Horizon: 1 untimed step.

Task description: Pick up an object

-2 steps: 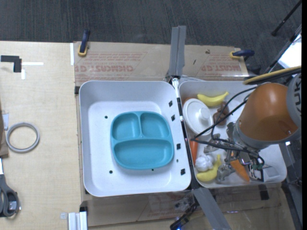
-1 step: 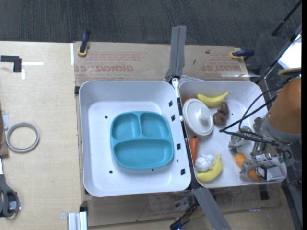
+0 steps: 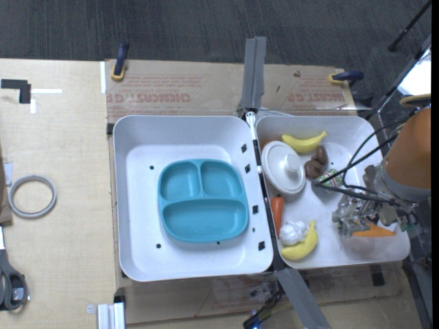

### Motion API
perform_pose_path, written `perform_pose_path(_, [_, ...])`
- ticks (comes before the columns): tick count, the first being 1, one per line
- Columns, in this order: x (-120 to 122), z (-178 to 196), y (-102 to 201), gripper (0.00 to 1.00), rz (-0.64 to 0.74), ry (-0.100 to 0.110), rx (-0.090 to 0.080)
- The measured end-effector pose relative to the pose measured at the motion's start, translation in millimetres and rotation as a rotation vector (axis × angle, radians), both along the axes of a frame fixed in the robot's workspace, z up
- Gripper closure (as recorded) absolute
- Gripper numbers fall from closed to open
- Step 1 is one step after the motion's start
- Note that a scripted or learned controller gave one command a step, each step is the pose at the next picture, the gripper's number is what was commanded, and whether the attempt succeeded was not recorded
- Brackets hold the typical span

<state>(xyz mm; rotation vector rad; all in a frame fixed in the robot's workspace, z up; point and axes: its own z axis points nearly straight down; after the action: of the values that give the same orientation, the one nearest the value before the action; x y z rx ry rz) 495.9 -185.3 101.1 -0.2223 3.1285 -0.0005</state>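
Observation:
The right bin (image 3: pixel 357 256) holds a yellow banana (image 3: pixel 304 141) at the back, a round white lid (image 3: pixel 284 168), a brown lump (image 3: pixel 317 163), an orange carrot (image 3: pixel 277 211), a white garlic bulb (image 3: pixel 293 232) and a second banana (image 3: pixel 304 245) at the front. My gripper (image 3: pixel 351 219) hangs low over the right side of this bin, with cables trailing from it. An orange carrot-like piece (image 3: pixel 376 232) lies just right of the gripper, partly under it. Whether it touches the gripper is unclear.
The left bin (image 3: pixel 137 184) holds a blue divided plate (image 3: pixel 203 200). A grey ring (image 3: pixel 31 196) and scissors (image 3: pixel 12 286) lie on the wooden bench at the left. The arm's orange band (image 3: pixel 415 149) looms over the right bin's right edge.

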Motion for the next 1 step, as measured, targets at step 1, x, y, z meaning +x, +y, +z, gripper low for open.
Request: perform_pose_path(1, [0.1, 0.2, -0.2, 0.00, 0.000, 0.000, 0.000])
